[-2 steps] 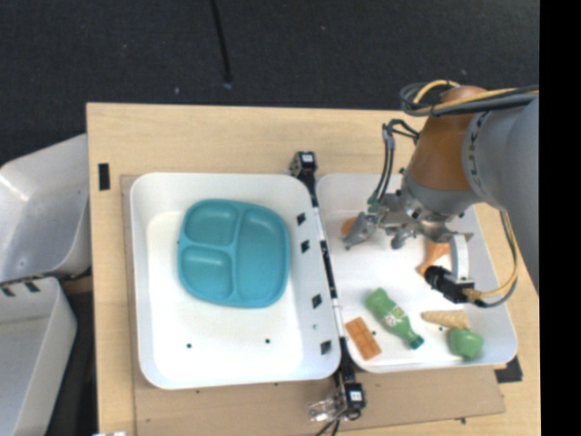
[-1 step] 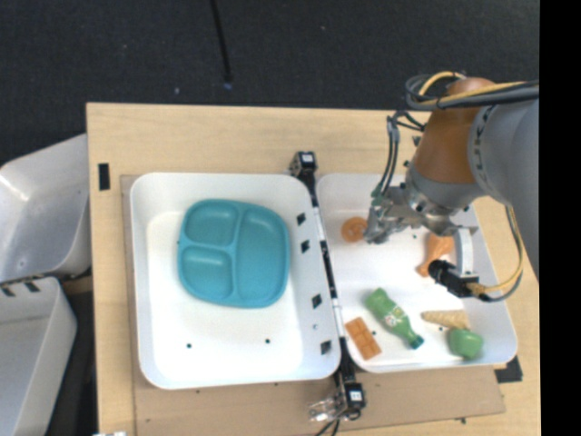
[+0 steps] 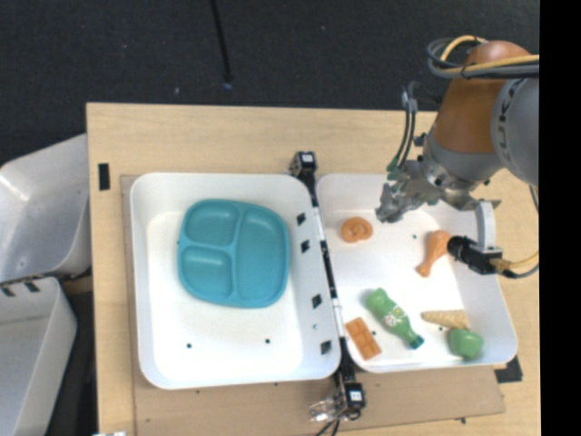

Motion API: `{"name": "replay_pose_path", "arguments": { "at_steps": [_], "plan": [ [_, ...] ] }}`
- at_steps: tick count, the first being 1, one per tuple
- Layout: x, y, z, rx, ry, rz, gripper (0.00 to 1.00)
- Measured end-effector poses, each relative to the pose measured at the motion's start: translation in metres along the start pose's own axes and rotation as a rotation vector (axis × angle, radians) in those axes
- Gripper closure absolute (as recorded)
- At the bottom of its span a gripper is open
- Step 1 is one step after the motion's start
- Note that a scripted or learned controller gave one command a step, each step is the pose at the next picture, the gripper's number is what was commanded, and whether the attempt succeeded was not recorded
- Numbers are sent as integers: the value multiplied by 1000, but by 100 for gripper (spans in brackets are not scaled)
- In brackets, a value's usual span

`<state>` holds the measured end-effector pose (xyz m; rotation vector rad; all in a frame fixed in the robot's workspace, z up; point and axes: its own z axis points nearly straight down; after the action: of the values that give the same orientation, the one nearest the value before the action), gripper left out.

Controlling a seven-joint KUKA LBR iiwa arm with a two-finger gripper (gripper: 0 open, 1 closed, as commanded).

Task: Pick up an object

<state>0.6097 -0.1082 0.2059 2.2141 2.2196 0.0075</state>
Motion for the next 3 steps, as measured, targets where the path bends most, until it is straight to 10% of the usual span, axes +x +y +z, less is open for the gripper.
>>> {"name": "replay_pose_path", "arguments": {
  "at_steps": [1, 3],
  "plan": [
    [-1, 1, -1, 6, 1, 1, 100],
    [108, -5, -16, 8, 2, -4, 100]
  ]
}}
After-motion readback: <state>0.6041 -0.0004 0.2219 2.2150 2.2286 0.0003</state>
